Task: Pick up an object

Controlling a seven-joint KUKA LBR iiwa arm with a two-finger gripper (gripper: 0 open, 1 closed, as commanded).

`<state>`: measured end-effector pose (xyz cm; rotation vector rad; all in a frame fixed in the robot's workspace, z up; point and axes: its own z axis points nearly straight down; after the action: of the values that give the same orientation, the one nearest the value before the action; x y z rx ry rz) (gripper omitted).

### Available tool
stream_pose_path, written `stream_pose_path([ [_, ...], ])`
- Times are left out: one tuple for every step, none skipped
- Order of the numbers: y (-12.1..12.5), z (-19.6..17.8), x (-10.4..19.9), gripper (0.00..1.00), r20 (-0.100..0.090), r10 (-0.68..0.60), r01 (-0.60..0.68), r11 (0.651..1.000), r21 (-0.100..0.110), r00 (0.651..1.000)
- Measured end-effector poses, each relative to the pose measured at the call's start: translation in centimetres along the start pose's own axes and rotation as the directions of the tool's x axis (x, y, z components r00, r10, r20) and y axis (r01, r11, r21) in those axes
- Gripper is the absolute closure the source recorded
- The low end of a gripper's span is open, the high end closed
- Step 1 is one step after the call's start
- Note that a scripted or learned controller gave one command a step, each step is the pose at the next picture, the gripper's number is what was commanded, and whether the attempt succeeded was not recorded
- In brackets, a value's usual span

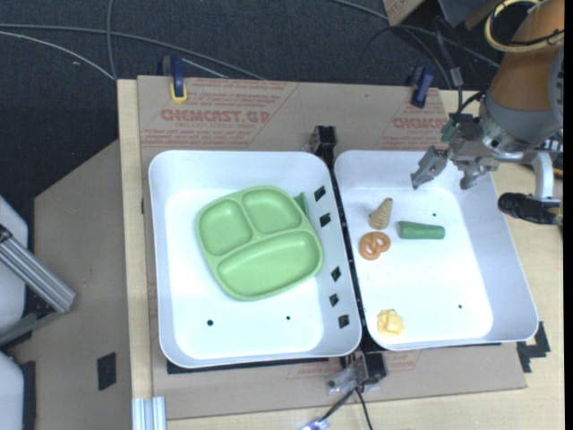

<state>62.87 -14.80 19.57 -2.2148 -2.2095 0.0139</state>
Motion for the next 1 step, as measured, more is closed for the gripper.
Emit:
stream_pose_path([
  [0.31,-0.89,0.03,0.00,0.003,-0.003,0.003,1.000,-0.015,1.000],
])
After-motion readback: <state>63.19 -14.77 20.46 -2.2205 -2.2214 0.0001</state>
